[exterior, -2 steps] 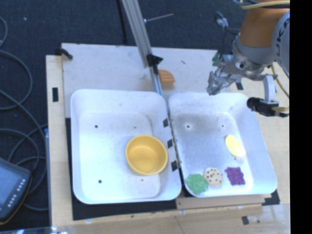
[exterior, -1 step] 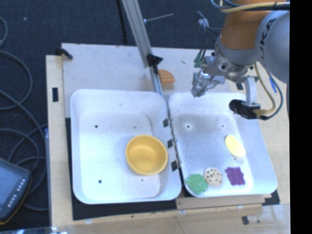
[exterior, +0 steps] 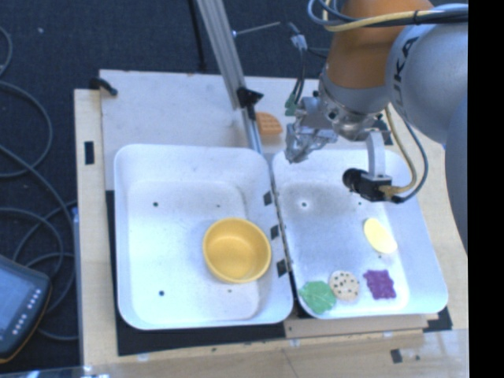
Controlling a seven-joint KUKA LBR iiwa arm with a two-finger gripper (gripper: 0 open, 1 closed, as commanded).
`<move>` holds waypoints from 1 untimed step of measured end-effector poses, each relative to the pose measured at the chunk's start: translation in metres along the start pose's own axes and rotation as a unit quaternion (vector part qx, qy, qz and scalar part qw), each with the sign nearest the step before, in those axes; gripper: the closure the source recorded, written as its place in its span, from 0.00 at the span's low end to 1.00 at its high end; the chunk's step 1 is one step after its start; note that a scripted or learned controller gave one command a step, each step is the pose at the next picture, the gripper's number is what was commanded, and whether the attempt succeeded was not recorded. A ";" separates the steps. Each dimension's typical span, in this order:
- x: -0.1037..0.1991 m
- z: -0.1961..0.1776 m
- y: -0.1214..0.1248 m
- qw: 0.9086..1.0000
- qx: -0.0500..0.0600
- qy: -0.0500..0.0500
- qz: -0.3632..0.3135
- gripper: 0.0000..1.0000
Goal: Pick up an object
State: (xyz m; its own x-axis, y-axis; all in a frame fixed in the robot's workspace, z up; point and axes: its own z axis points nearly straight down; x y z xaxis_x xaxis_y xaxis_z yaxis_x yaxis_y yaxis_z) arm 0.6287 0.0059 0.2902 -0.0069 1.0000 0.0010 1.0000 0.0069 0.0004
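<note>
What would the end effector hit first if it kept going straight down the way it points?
Likely bare floor at the back left of the right bin, beside the divider. The end effector has no toy under it, though depth is unclear.

The wooden bench (exterior: 90, 211) is holding two white bins side by side, the left bin (exterior: 142, 172) and the right bin (exterior: 425, 282), their edges touching.

Fixed overhead camera, slanted downward, both bins (exterior: 197, 235) in frame

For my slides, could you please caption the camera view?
KUKA arm's tool above the right bin's far edge; yellow bowl in the left bin.
</note>
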 end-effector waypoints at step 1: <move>0.052 0.004 -0.006 1.000 0.000 0.000 0.000 1.00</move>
